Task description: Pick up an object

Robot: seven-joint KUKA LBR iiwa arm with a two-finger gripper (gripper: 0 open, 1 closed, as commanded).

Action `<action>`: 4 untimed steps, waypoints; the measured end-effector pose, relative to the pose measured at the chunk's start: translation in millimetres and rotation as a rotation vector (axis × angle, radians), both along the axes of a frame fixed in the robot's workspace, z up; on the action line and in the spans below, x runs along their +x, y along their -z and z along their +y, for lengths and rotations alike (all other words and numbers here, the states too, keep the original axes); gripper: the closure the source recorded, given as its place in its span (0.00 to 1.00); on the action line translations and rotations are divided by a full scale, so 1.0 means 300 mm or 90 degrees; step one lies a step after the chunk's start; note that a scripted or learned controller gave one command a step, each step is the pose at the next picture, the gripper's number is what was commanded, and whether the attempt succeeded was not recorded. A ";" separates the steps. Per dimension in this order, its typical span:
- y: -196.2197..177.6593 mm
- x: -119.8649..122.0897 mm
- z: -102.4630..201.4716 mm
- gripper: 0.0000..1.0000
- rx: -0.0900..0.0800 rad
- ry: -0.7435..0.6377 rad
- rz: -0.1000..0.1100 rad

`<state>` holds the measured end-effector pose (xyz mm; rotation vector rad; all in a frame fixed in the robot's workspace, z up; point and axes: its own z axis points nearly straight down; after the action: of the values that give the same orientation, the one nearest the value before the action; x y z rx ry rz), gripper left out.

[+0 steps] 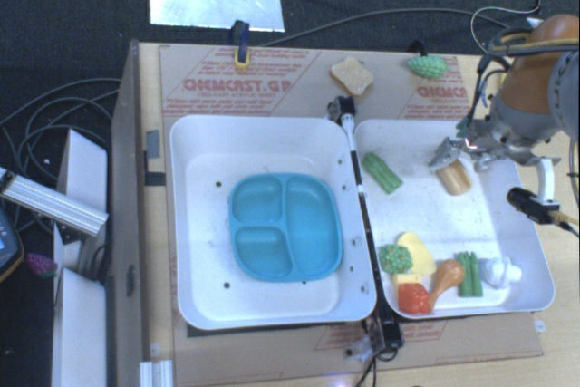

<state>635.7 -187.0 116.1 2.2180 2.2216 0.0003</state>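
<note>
Near edge, right bin (535,285): toy foods crowd the front wall — tomato (412,297), broccoli (395,258), yellow piece (415,249), drumstick (443,276), green beans (469,274), a white piece (500,271) in the corner. Mid-floor of this bin bare. Green pickle-like piece (381,172) lies near the divider. Tan bread-roll piece (455,178) sits toward the far wall, just below the gripper (458,154); contact and finger spread can't be told. Left bin (195,195): blue divided plate (285,227) centred, open margin all round. Bread slice (352,76) and green toy (427,65) lie on the cardboard beyond the bins.
</note>
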 end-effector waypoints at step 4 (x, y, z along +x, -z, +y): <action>-0.017 0.020 -0.020 0.00 0.000 0.000 -0.001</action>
<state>641.7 -193.0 121.1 2.2166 2.2215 0.0025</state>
